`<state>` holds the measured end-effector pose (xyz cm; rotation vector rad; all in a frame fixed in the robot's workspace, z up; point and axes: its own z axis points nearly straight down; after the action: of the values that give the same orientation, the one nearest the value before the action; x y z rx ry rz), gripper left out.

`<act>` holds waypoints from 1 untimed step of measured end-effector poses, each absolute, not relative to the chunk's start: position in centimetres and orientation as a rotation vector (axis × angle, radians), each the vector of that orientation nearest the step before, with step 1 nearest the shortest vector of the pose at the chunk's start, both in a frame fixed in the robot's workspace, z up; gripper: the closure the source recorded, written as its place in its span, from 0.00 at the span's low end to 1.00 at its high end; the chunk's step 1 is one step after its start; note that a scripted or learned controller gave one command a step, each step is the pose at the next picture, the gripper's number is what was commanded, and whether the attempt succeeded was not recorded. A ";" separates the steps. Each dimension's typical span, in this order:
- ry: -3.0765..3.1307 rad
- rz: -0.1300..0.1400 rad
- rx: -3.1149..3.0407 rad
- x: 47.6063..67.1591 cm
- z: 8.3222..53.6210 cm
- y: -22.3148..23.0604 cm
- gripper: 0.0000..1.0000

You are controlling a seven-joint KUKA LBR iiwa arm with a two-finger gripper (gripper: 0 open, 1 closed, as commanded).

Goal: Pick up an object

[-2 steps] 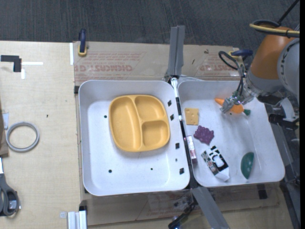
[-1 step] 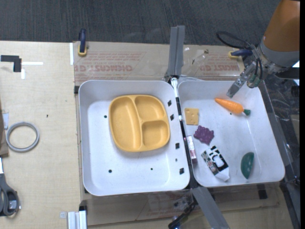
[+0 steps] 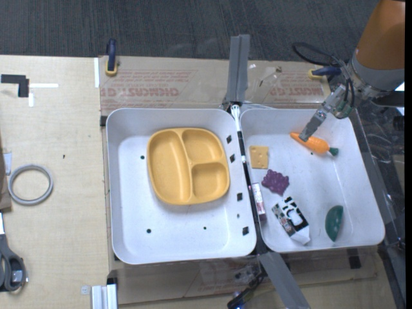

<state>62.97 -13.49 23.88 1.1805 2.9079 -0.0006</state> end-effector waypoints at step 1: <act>2.919 -0.001 1.157 63.7 18.8 -18.0 0.00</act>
<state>63.69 -18.04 18.82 1.1574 2.9185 -0.0009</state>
